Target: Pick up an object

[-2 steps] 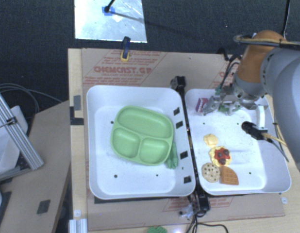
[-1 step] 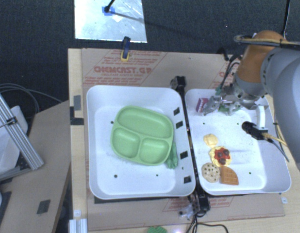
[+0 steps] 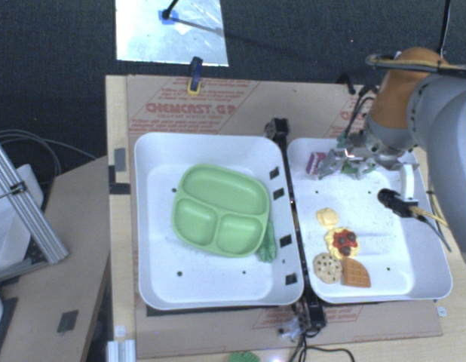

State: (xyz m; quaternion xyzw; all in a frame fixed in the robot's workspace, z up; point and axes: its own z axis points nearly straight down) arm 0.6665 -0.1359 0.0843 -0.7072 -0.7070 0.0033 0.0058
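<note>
divided plate (image 3: 220,210) in left bin (image 3: 154,172), toy foods (image 3: 341,251) in right bin (image 3: 425,270)

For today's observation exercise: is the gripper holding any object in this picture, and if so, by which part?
It cannot be told. The gripper sits low at the back of the right bin, close to a small red-and-white packet, but no hold on it is visible.

Red "CHEMCAST GP" print on the brown board (image 3: 189,105) beneath the bins.
</note>
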